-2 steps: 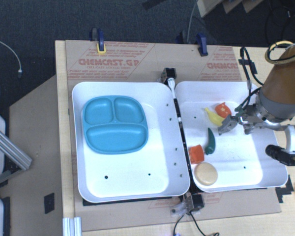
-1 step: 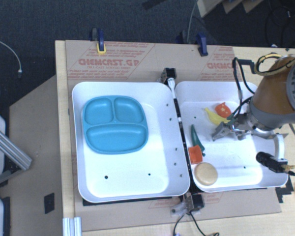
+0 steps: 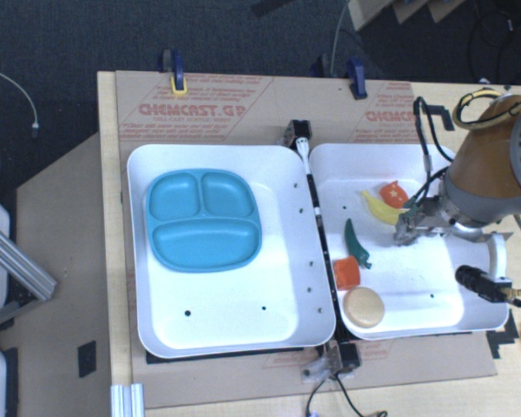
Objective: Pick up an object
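On the bench: two shallow white bins sit side by side on a brown board, the left bin (image 3: 156,320) and the right bin (image 3: 434,320), their inner rims touching along the middle.
Left bin: holds a blue divided plate (image 3: 205,220), lying flat toward the far left part of the bin, with three compartments.
Right bin: holds the small things, all toward its left half and middle.
Banana: a yellow banana (image 3: 378,207) lies near the far middle of the right bin, just left of the gripper.
Red ball: an orange-red round piece (image 3: 394,193) rests touching the banana on its far side.
Green piece: a slim dark green thing (image 3: 356,243) lies slanted, nearer the camera than the banana.
Orange block: a small orange block (image 3: 346,273) sits just beside the green piece's near end.
Cream disc: a round cream-coloured thing (image 3: 363,307) sits at the near left corner, close to the orange block.
Arm: grey with an orange band, reaching in from the right over the right bin.
Gripper: the gripper (image 3: 407,231) is low over the bin floor, just right of the banana; whether its fingers are apart or together cannot be told, and nothing is seen between them.
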`<state>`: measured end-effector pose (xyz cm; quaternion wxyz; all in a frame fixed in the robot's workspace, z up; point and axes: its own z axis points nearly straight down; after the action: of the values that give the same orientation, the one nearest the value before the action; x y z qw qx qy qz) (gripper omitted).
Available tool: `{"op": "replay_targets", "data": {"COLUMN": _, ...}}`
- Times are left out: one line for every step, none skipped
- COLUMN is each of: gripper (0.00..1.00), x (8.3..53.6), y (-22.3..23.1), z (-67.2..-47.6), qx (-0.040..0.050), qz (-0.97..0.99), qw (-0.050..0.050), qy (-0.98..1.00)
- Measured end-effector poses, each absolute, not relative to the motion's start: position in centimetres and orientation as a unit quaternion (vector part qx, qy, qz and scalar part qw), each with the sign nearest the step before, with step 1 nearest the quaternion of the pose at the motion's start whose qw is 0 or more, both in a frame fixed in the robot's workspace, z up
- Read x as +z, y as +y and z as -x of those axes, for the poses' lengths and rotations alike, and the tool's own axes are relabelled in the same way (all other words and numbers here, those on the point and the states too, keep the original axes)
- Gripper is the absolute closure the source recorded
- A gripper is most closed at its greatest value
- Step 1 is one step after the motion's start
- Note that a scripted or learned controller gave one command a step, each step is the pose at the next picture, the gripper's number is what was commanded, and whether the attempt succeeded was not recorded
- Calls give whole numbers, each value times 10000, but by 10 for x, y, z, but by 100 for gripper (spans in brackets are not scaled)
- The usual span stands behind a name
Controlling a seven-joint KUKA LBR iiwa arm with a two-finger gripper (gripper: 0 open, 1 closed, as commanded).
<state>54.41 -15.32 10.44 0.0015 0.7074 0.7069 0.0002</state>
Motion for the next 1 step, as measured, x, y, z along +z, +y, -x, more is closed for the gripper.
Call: {"op": "replay_targets", "data": {"gripper": 100, "x": 163, "y": -161, "z": -539, "qx": 9, "qz": -7076, "qw": 29, "qy": 7067}}
